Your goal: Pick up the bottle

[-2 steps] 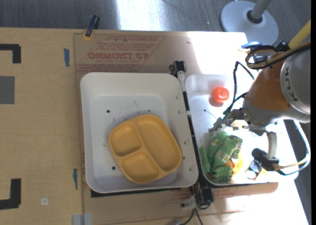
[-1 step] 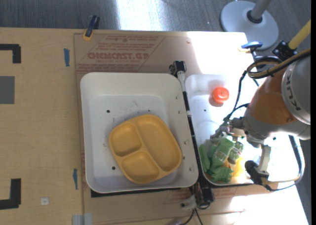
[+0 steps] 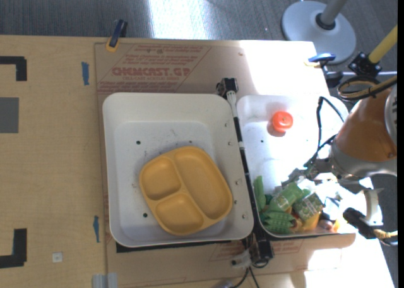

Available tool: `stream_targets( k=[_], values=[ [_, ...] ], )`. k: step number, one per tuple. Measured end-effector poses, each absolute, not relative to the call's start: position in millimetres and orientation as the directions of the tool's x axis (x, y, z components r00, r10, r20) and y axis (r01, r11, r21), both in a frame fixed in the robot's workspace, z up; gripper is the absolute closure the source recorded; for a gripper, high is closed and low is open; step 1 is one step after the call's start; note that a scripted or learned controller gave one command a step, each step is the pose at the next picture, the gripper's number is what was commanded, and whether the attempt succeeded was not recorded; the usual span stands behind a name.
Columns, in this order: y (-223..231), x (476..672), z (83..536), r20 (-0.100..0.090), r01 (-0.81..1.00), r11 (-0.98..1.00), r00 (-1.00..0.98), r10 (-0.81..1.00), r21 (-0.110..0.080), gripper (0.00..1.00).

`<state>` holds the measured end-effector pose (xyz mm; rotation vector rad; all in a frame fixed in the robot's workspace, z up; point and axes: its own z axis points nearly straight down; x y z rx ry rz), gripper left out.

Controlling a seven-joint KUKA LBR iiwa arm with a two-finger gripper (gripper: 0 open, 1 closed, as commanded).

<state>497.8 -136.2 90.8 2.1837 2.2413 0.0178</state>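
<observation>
In the right bin (image 3: 252, 154) an orange-red round piece (image 3: 281, 121) lies near the far wall. It looks like the cap of a pale bottle, whose body is lost in the glare to its left. My gripper (image 3: 314, 170) hangs low over the right bin's near right part, just above a heap of small items and well to the near right of the orange-red piece. The grey arm with its orange band (image 3: 372, 130) comes in from the right and hides the bin's right wall. I see nothing held in the gripper.
The heap under the gripper includes a green-labelled packet (image 3: 307, 204), a green studded block (image 3: 278, 220) and a green leafy piece (image 3: 259, 192). A yellow divided plate (image 3: 184, 190) lies in the left bin (image 3: 126, 122). A grey lamp base (image 3: 317, 28) stands behind the bench.
</observation>
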Motion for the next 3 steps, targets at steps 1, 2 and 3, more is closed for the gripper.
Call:
stream_targets(
  k=[1, 2, 3],
  values=[
    [-92, 525.2, 116, 0.0, 0.987, -0.162, 0.162, 0.987, 0.002, 0.0],
    [-124, 554.5, 118, -0.002, 1.0, 0.027, -0.027, 1.0, 0.002, 0.0],
    [-108, 533.2, 91, -0.005, 0.993, 0.116, -0.116, 0.993, 0.01, 0.0]
  ],
)
